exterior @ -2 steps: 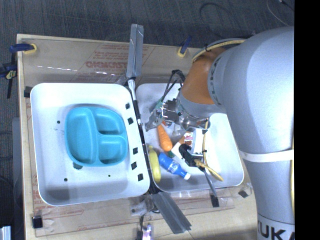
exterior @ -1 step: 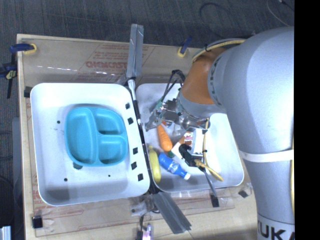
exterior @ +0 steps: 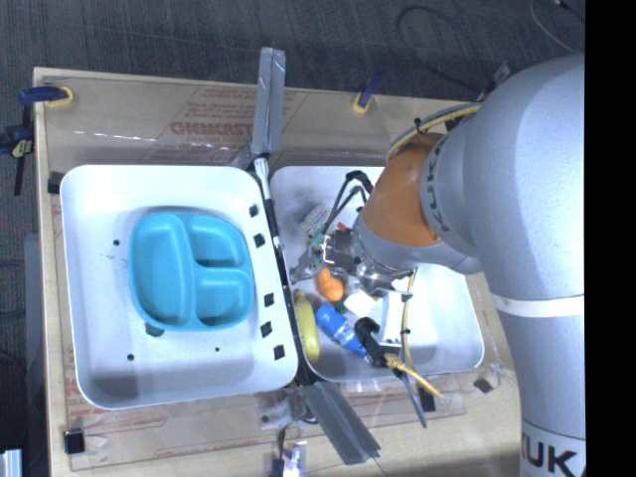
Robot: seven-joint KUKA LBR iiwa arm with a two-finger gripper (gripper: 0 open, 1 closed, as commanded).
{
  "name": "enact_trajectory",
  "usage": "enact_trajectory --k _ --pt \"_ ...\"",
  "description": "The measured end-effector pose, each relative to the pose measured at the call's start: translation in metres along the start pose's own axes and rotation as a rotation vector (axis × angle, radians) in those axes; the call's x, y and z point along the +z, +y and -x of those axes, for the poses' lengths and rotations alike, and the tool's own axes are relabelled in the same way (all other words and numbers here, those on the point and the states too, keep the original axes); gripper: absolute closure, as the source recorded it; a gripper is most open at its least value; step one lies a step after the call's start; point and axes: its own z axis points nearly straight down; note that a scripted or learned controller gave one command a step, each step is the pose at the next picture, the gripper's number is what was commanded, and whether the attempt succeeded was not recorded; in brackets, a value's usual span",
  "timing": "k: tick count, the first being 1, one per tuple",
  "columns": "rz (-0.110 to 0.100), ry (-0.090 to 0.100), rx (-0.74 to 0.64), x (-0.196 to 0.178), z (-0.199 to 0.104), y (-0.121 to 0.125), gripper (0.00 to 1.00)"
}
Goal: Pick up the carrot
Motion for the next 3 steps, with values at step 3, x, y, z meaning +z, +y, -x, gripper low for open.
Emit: enact_trajectory --k 3 --pt "0.011 0.001 0.117 -0.004 0.012 0.002 0.0"
